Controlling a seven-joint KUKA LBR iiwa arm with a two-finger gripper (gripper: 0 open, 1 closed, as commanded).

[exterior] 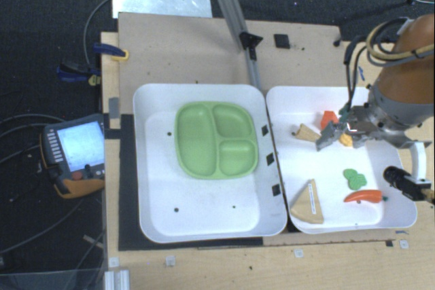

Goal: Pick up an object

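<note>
My gripper (pixel 338 132) hangs low over the upper middle of the right bin (pixel 397 217), reaching in from the right. Around it lie a small orange piece (pixel 329 118), a tan wedge (pixel 306 133) just to its left and a yellow piece (pixel 346 140) right under it. I cannot tell whether it touches any of them. Lower in the same bin rest a green leafy toy (pixel 353 178), a red-orange pepper-like toy (pixel 363 197) and a beige sandwich wedge (pixel 309 204).
The left bin (pixel 156 214) holds a green divided plate (pixel 217 140). A grey pole (pixel 231 3) slants across the bench's back. A teach pendant (pixel 73 153) lies on the floor at the left. The arm's orange band (pixel 408 75) looms over the right bin's far right.
</note>
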